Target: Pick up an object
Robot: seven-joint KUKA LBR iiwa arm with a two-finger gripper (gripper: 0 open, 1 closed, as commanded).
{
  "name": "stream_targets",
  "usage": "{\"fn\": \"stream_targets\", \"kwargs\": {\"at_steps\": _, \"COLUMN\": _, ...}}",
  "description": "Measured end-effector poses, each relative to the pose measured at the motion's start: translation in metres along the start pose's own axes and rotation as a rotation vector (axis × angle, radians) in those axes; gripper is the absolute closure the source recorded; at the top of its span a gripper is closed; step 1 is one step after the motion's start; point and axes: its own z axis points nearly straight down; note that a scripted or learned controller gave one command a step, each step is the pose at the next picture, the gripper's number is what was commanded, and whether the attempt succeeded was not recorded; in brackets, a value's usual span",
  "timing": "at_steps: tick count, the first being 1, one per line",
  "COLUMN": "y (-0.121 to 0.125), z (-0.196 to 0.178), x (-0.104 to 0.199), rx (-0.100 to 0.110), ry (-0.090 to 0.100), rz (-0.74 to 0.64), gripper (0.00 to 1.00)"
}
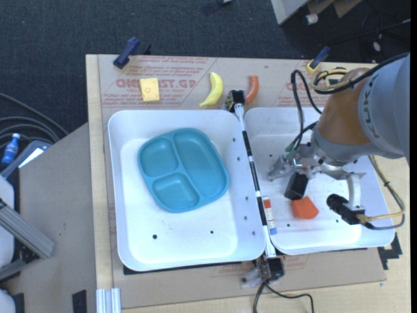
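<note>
Gripper point(287, 167) sits low in the right bin point(319, 237), towards its left side. From my screen I cannot tell how far open it is, and I see nothing clearly caught in it. Two candidates lie close by: a small black block point(296, 186) just beside the gripper, perhaps touching it, and an orange block point(304, 208) just past that, nearer the bin's front edge.

My main worry is a miss. The black block lies tilted and off to one side of the gripper, so a close from this pose could, I judge, knock it away rather than trap it. It could also slide into the orange block, since the two are nearly touching. A clumsy grab might pinch both and drop both on the lift. The wall between the bins point(251, 168) is near on the left, and a sideways shove could wedge a block against it.

The arm point(365, 116) covers much of the bin's right side, so I cannot check what lies under it. The blue plate point(182, 169) in the left bin point(130, 175) is well apart. A banana point(212, 90) and a yellow block point(149, 90) lie behind the bins, out of the way.
</note>
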Motion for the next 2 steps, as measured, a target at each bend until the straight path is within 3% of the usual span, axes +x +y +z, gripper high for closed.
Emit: {"fn": "stream_targets", "kwargs": {"at_steps": 2, "y": 0.101, "z": -0.001, "x": -0.001, "rx": -0.003, "ry": -0.001, "rz": -0.002, "gripper": 0.0}}
